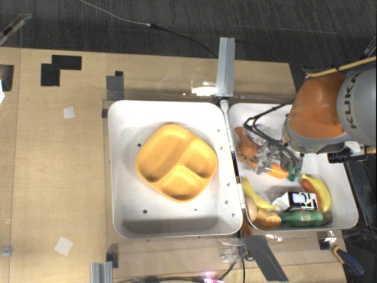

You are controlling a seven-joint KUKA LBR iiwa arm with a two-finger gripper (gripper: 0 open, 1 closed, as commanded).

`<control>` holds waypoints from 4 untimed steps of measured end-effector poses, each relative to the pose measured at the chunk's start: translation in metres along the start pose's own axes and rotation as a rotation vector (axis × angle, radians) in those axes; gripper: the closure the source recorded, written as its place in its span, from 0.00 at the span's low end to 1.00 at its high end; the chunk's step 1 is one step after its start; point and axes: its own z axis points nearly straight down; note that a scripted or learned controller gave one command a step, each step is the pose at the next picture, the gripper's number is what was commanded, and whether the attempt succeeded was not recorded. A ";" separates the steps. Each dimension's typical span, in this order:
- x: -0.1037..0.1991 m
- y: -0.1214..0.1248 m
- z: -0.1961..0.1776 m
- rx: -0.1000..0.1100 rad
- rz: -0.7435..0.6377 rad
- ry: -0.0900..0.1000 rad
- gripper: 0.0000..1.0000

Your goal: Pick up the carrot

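The carrot [275, 170] is a small orange piece lying in the middle of the right bin [347, 214]. My gripper [273, 159] hangs directly over it, its metal tip touching or almost touching the carrot's upper side. The arm's orange band and grey wrist cover the bin's upper right part. From this angle the gripper's lower end blends with the carrot, so a hold on it is not discernible.
A brown rounded item [246, 147] lies left of the gripper. In front are two bananas [257, 194] [321, 193], a black-and-white box [302, 200], a green vegetable [304, 218] and a brown lump [266, 219]. A yellow divided dish [177, 161] sits in the left bin [126, 217].
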 end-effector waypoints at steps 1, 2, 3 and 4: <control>0.040 0.046 -0.086 -0.001 -0.190 0.009 1.00; 0.040 0.045 -0.084 0.000 -0.189 0.013 0.00; 0.091 0.054 -0.087 0.001 -0.065 0.017 0.00; 0.084 0.020 -0.095 0.000 -0.365 0.013 0.00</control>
